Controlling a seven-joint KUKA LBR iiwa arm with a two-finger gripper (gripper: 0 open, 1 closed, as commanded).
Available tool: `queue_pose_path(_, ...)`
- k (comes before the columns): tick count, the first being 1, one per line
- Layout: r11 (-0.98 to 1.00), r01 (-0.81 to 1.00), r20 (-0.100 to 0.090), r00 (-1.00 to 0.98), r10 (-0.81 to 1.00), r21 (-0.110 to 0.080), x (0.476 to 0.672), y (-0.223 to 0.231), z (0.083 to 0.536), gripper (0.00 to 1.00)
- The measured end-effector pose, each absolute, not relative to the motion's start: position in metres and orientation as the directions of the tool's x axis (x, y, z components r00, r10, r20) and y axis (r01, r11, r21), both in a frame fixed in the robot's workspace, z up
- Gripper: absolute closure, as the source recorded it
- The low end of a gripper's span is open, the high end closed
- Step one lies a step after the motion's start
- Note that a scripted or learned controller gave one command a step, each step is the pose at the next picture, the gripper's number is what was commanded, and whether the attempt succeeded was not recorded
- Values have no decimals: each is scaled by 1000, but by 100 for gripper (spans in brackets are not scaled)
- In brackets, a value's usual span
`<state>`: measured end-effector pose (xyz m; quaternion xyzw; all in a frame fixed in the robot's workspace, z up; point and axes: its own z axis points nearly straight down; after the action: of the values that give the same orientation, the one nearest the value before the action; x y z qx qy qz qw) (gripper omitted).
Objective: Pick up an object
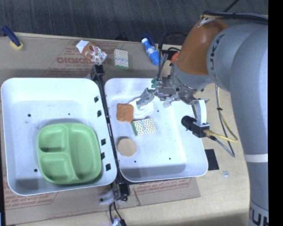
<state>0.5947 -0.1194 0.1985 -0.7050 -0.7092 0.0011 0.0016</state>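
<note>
Camera view: patterned packet (pixel 145 126) long-axis left-right.

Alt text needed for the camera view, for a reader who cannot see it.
A grey arm's end effector hangs over the right bin, above a white object beside an orange piece, a patterned packet and a tan disc. The left bin holds a green divided tray.

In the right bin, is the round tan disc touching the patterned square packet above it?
Apart. The camera view shows bare white bin floor between the round tan disc and the patterned square packet.
</note>
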Motion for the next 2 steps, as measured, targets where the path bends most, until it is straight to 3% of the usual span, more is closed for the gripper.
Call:
queue_pose_path(1,7,1000,1,-7,1000,-3,530,-58,264,0)
queue_pose_path(2,10,1000,0,-10,1000,-5,476,80,215,0)
